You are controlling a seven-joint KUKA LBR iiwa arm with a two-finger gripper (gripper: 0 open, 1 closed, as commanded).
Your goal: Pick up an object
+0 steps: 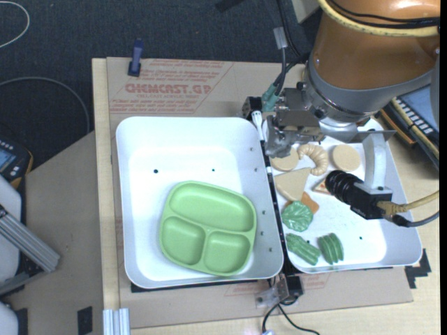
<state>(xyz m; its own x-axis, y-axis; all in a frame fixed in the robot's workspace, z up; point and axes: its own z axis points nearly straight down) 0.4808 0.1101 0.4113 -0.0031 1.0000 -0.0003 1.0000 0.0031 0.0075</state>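
Note:
My gripper (278, 144) hangs low over the far left corner of the right bin (391, 257), close to the wall shared with the left bin. Just below it lies a tan round piece (283, 163). A curved croissant-like piece (316, 155) and a pale round cookie (346, 158) lie to its right. A beige wedge (293, 184) sits in front of them, with a small orange piece (309, 203) beside it. Nearer the front are a green leafy piece (297, 216) and two green pods (318, 248). Nothing shows as held.
The left bin (140, 187) holds a green divided plate (208, 227) toward its front. The arm's large grey and orange body (377, 40) covers the far right of the right bin. A blue clip (135, 58) lies on the cardboard behind the bins.

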